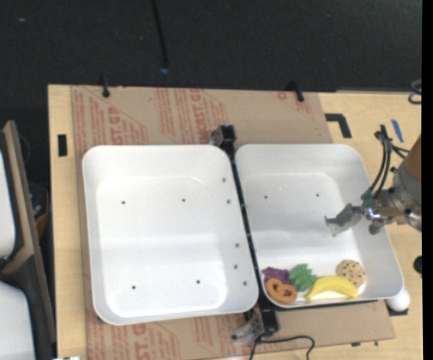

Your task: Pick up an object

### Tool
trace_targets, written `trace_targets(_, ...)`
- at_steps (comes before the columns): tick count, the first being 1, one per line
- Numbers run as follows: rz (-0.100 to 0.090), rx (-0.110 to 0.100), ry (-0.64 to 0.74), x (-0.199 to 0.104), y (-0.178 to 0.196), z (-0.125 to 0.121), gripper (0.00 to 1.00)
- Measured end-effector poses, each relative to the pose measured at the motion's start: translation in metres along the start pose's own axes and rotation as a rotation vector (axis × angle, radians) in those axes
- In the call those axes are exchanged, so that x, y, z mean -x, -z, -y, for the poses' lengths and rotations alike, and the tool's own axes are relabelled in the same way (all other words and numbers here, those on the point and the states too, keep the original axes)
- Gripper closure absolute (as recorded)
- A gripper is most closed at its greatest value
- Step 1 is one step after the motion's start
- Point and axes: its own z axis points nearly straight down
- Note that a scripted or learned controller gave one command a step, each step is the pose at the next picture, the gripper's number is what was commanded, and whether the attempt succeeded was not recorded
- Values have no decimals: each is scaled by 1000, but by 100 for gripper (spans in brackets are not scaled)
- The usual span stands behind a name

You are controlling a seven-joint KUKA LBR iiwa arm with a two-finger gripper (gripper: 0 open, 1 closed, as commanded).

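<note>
Plywood bench (163,118) under you carries two white bins; the right bin (299,171) holds the toys along its near edge. Your gripper (344,220) hangs over that bin's right side, and you cannot tell how its jaws stand. Well below it, apart, lies the toy banana (331,288), long axis running left to right, between a green leafy toy (302,276) and a cookie (350,272), with purple grapes (276,275) and a pretzel (281,292) further left.

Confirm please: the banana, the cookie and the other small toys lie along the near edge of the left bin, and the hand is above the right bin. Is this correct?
Not quite. The camera view shows the banana, the cookie and the other small toys along the near edge of the right bin, not the left bin. The hand is above the right bin, as you wrote.
</note>
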Motion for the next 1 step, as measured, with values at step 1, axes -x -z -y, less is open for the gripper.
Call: trace_targets(1,0,-2,3,11,-56,-185,0)
